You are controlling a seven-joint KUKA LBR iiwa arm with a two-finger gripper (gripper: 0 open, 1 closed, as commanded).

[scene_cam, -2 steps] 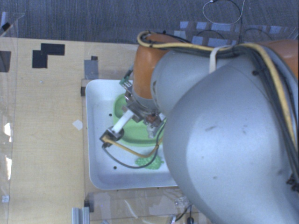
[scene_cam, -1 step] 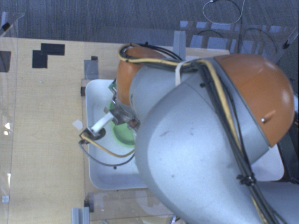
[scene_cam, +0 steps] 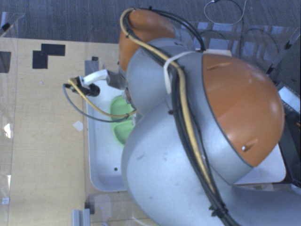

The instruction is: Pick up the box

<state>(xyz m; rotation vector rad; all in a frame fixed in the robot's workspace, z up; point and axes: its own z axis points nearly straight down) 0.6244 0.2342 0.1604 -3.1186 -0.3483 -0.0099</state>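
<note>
Camera view puts my grey-and-orange arm (scene_cam: 197,140) over the shallow white bin (scene_cam: 101,173) — it hides the gripper and any box. Beside it lies a green rounded object (scene_cam: 121,119). I'd descend slowly, square over the box, before closing.

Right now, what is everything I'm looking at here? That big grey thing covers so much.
Bin: one, white, shallow, left of centre, partly under the arm.
Green object: one, green, in the bin, partly covered; can't tell what it is.
Tape marks: black, upper left on the wooden bench.
Loose cables: thin, on the grey floor, top right.
Robot arm: one, grey and orange with cables, fills centre and right.
</note>
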